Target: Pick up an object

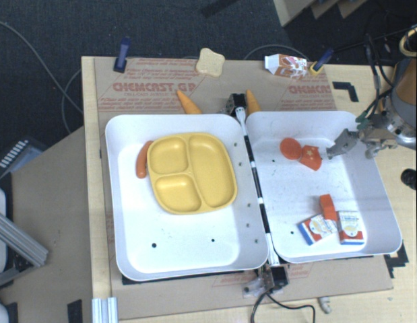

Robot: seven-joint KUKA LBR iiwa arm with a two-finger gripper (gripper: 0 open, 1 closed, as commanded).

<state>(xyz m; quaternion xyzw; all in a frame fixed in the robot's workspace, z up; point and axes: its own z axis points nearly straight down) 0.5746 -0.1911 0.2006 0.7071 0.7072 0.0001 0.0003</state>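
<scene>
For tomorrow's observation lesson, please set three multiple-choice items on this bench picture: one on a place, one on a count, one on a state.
1. Where is the yellow tray?
A. left bin
B. right bin
C. outside the bins

2. How many compartments has it?
A. two
B. three
C. five

3. How does the gripper stand to the red tomato pieces?
A. lifting them
B. beside them, over the right bin
C. over the left bin

Answers:
1 A: it lies in the left bin, beside a sausage.
2 B: three hollows show.
3 B: its tip is right of them in the right bin.
</scene>
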